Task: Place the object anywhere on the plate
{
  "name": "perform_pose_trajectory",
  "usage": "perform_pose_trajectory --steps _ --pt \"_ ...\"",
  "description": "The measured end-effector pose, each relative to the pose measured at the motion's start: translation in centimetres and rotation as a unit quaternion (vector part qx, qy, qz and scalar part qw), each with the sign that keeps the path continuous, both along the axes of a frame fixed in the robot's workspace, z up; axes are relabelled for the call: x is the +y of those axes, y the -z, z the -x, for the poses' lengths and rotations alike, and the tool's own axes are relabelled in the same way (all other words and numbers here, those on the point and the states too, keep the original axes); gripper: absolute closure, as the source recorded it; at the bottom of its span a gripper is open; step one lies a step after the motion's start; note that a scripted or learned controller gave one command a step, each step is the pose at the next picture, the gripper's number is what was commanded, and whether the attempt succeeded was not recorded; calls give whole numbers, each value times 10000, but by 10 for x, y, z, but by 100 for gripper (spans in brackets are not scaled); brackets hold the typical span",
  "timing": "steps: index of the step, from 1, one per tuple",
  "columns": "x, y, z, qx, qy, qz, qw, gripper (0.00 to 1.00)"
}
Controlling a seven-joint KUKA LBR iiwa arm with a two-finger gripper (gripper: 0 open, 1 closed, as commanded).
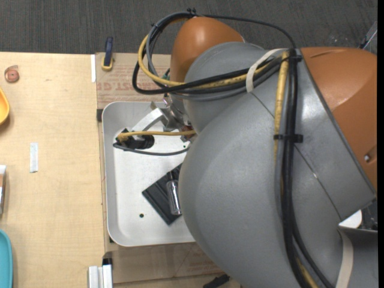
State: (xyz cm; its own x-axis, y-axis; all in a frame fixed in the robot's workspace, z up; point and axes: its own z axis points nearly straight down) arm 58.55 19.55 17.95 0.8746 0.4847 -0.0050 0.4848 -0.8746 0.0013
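One white bin [111, 179] can be seen pretty clearly, sitting just right of the pale wooden table [54, 131]. Most of its right side is covered by the arm [252, 179], which is a big grey lump with orange sections up top and at the far right. A loop of black and yellow cables [157, 83] is slung over the arm and down into the bin, where a yellow lead ends at a small black connector [137, 141] near the bin's upper left.

The only loose item that can be made out in the bin is a dark flat object [161, 198] with a silvery piece on it. It's lying tilted on the bin floor toward the lower middle, and it's partly tucked under the arm's edge. That is taken to be the task's thing, though it can't be confirmed.

Whether the gripper is open or closed can't be told, since it's hidden under the arm.

Over at the far left edge of the table, a sliver of something orange [3, 110] and a sliver of something teal [5, 260] are cut off by the frame. Whether either one is the plate can't be said. A blue clamp [108, 50] is clipped at the table's top edge, by the cardboard strip [120, 77].
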Motion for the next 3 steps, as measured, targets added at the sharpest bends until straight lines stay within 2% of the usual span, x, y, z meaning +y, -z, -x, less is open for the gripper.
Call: perform_pose_trajectory --steps 1,2,3 --pt "16 -44 60 -8 407 -2 9992 0" --pt "32 -123 107 -20 738 2 9973 0" --pt "1 -178 87 24 -3924 -3 9198 0"
